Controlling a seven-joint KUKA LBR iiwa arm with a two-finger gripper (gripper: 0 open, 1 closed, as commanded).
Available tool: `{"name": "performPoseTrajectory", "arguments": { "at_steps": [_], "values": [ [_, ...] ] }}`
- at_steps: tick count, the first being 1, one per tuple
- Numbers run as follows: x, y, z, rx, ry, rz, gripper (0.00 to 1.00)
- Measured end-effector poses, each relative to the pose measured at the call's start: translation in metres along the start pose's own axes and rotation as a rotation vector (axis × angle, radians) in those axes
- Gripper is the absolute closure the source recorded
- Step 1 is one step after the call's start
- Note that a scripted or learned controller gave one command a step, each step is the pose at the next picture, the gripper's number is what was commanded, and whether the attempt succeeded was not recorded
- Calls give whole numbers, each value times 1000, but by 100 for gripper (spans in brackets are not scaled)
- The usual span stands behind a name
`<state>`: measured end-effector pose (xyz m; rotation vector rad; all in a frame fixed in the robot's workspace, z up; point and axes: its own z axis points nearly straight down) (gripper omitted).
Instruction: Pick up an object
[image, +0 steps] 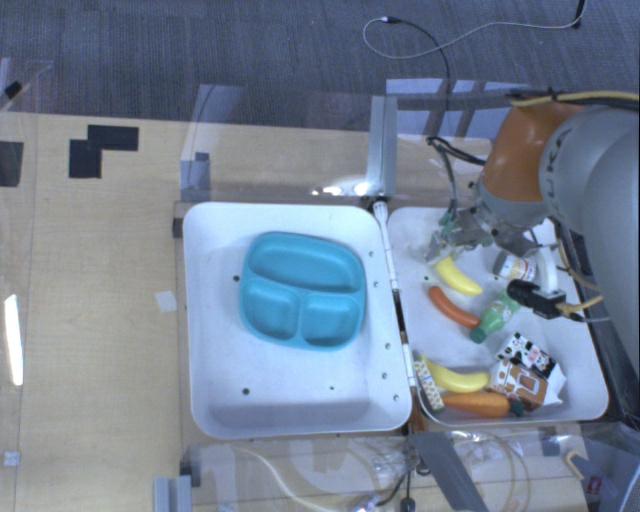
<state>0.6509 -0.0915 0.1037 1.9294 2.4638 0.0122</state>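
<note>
Near edge of the right bin (590, 400): an orange carrot (478, 404) lies along the front wall, a yellow banana (457, 378) just behind and touching it, and a small printed carton (525, 367) beside them toward the right. Mid-bin: a green bottle (494, 321), tilted, next to a second carrot (455, 307). Behind these, a second banana (457, 274) and a small white bottle (517, 268), apart from each other. Gripper (455, 235) sits low over the far left part of this bin, just behind the second banana; whether its fingers are spread or closed cannot be told, and nothing shows between them. Left bin (215, 390) holds a blue divided plate (301, 290), set toward the far side. Grey arm with orange band (520, 150) enters from the right
</note>
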Motion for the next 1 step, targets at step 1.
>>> {"name": "performPoseTrajectory", "arguments": {
  "at_steps": [1],
  "values": [
    [23,-32,-84,6,3,-56,100]
  ]
}}
